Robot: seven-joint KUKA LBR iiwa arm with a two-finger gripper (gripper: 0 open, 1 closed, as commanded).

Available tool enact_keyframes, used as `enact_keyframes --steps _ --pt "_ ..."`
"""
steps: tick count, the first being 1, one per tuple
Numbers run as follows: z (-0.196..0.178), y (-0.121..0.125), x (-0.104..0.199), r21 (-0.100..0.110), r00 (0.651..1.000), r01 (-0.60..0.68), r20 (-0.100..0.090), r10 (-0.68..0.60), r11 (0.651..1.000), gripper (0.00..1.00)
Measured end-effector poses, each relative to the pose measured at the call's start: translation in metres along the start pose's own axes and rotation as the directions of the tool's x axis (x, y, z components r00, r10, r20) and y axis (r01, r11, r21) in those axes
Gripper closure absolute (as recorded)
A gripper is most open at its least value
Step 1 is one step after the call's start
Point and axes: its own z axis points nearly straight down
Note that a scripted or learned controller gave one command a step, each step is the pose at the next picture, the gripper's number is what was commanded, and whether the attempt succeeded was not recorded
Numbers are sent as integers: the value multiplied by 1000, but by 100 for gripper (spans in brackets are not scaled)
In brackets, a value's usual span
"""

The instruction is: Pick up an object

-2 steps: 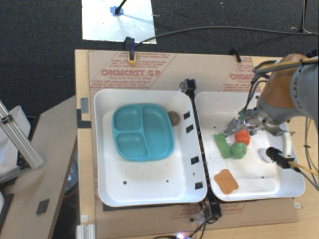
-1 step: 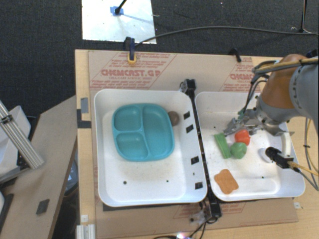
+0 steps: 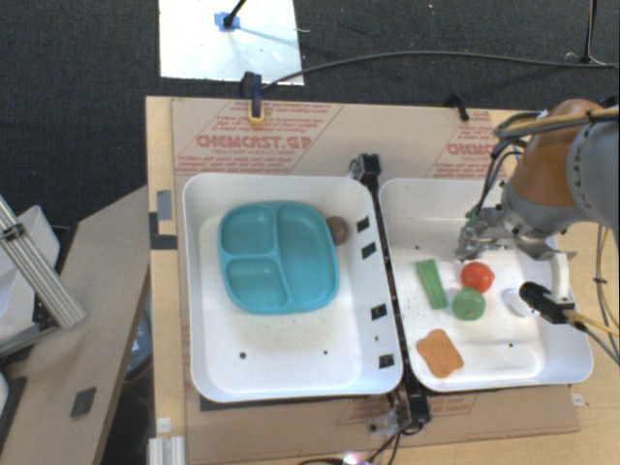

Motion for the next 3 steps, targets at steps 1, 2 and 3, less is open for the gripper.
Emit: enact_keyframes --steps 1,2,3 --pt "-53 10 -7 -3 1000 3 2 -3 1000 100" --pt "-110 19 -15 -3 1000 4 2 -4 1000 100" --pt "-152 21 -16 -2 1000 5 1 -5 1000 100"
